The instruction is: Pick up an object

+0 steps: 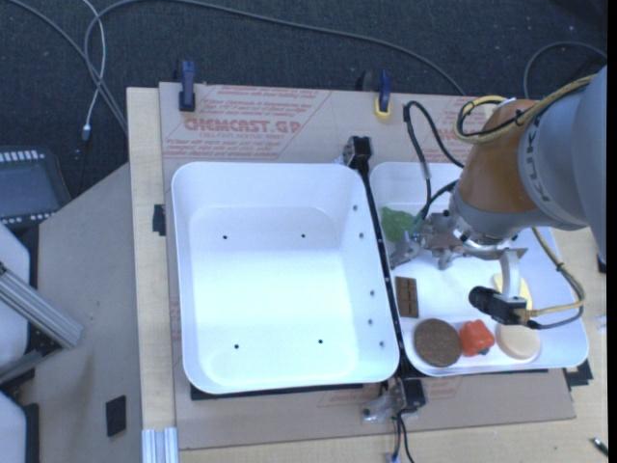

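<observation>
While the arm (540, 162) leaned in over the right bin (578, 340), nothing had been lifted yet, so the pick looked still to do. The gripper (439, 244) sat low in that bin beside a green object (397, 224); whether it was apart or together, I couldn't tell. A brown disc (437, 341), red piece (476, 337), cream disc (519, 342) and dark block (407, 296) lay along the bin's near edge, well clear of the wrist.

We see in the right bin (578, 350) | green item (395, 224) by left wall, partly under the arm | brown block (407, 297) lying flat | brown disc (437, 341), red piece (476, 337), cream disc (519, 343) in a row along the front.
</observation>
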`<act>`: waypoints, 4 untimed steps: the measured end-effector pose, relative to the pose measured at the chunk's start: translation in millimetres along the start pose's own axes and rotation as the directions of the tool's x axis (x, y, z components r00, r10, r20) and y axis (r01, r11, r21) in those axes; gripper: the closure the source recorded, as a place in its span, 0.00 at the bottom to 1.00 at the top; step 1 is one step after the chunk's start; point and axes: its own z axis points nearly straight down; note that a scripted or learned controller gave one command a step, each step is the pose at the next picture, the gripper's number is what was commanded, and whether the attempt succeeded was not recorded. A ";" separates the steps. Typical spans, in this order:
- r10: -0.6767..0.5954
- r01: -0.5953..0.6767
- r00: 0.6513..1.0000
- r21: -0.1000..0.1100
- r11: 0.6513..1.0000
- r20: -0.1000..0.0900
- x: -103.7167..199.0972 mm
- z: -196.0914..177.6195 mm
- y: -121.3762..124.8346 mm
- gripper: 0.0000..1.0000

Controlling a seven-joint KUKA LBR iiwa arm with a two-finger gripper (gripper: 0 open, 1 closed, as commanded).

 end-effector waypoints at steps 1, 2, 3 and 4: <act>0.002 -0.002 1.000 -0.005 1.000 0.002 8.2 -3.0 56.0 0.00; 0.003 -0.003 1.000 -0.006 1.000 0.002 7.1 -14.2 55.7 1.00; 0.001 -0.001 1.000 -0.013 1.000 0.001 27.4 -108.1 91.9 1.00; 0.002 -0.002 1.000 -0.010 1.000 0.000 49.2 -152.9 -20.4 1.00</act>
